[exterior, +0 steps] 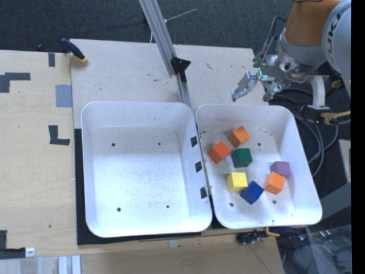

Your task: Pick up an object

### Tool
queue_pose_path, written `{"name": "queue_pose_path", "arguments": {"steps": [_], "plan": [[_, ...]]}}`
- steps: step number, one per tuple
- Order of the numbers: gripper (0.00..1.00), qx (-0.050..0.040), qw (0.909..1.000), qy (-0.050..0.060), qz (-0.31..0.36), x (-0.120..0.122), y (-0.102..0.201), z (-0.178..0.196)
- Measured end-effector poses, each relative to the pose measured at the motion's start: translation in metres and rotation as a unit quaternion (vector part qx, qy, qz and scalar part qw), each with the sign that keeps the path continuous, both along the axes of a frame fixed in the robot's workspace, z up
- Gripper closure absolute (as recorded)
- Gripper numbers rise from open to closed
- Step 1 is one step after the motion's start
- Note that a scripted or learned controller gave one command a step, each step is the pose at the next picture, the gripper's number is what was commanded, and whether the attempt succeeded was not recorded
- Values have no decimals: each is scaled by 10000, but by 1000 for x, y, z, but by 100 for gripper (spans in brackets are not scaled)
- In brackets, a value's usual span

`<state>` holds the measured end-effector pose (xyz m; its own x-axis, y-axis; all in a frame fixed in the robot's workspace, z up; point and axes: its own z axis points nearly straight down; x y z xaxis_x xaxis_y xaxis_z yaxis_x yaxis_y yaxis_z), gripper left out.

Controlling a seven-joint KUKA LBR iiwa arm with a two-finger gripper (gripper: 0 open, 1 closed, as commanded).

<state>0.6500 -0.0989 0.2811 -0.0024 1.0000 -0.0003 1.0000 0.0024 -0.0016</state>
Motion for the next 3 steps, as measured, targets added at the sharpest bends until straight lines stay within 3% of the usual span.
{"name": "queue_pose_path", "arguments": {"steps": [2, 3], "plan": [[0, -2, 10000, 24, -1, -18, 6, -100], [0, -26, 10000, -22, -6, -21, 1, -160]]}}
